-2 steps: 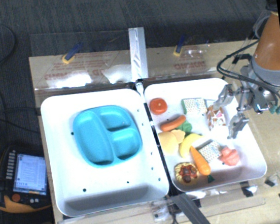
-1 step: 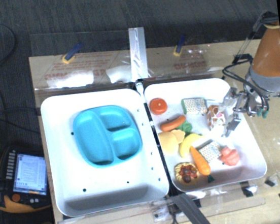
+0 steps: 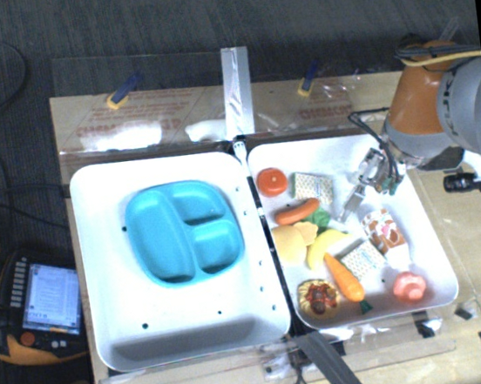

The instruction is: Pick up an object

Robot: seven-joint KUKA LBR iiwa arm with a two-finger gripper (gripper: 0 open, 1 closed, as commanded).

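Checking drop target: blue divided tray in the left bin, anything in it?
Empty. The blue tray lies flat in the left bin, and all its compartments show bare blue plastic.

We look down at a slant from one fixed camera above the tabletop (image 3: 456, 228), framing both white bins (image 3: 102, 275) whole, moderately distant.
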